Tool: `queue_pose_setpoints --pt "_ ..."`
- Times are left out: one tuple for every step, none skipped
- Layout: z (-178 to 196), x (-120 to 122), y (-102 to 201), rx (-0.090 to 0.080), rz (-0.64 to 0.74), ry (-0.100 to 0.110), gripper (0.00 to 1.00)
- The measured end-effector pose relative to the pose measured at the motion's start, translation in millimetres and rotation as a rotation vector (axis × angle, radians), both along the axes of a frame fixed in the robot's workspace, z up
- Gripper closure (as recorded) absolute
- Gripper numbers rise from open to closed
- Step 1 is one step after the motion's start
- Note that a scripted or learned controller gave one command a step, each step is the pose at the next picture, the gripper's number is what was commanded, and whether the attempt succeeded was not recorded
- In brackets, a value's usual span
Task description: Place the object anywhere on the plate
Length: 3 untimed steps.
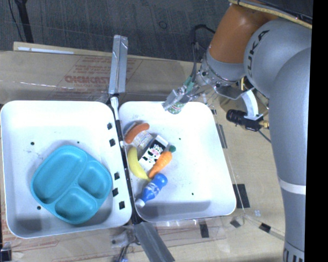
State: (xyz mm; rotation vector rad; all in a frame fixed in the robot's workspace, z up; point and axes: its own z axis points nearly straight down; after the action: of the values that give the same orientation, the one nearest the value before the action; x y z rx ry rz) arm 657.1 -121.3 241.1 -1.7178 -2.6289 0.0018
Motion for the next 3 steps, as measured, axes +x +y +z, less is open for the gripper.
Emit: queue_pose_setpoints --pt "-29.6 -29.9 84.4 0.0 -0.05 0.003 1.0" --pt "-15.4 -99.6 143.9 0.0 0.168 0.002 1.0" --pt "-50.3 -145.0 237.0 0.0 0.155 0.003 1.0"
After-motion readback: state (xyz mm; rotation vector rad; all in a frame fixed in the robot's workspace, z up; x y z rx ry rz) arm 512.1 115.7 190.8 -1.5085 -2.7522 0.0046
